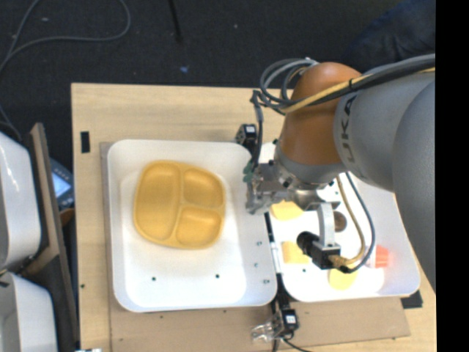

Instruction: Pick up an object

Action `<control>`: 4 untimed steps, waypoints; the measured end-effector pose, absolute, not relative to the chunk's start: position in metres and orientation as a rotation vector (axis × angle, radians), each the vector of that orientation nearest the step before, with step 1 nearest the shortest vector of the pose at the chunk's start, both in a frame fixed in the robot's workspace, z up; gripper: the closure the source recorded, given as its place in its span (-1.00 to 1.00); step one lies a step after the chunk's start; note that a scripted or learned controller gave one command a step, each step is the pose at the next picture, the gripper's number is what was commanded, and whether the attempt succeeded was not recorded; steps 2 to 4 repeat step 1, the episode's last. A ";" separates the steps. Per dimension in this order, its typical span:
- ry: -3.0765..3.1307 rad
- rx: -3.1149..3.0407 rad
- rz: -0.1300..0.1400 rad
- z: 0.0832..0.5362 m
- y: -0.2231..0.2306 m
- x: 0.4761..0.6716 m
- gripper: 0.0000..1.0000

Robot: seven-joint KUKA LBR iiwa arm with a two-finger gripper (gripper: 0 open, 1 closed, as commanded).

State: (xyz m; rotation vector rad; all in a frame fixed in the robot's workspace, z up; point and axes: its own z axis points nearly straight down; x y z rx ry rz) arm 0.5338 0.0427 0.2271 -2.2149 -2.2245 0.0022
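**A:** Where is the gripper?

**B:** The gripper (pixel 258 195) hangs low at the seam between the two bins, by the inner wall of the right bin (pixel 401 273). The grey arm (pixel 381 130) and its wrist cover it from above, so I cannot tell how far open it is or whether it has hold of anything.

**A:** What lies closest to it?

**B:** A pale yellow piece (pixel 287 211), matte and soft-edged, lies on the right bin's floor just beside the gripper, on its right in the view. Nearer the camera is a yellow block (pixel 292 253), flat and roughly square. Toward the bin's near corner lie a yellow disc (pixel 339 279), partly hidden, and a small bright orange piece (pixel 382 256), both well apart from the gripper.

**A:** And the other side?

**B:** An amber plate (pixel 178 204) lies flat in the middle of the left bin (pixel 124 284), apart from the gripper. It looks like glossy plastic, a rounded square moulded into three compartments. Both bins are smooth, white and round-cornered, and they sit on a pale wooden bench (pixel 146 108).
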 end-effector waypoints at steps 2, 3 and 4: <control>-2.224 -2.217 0.002 0.232 0.085 0.534 1.00; -2.224 -2.217 0.002 0.232 0.085 0.534 1.00; -2.224 -2.217 0.002 0.232 0.085 0.534 1.00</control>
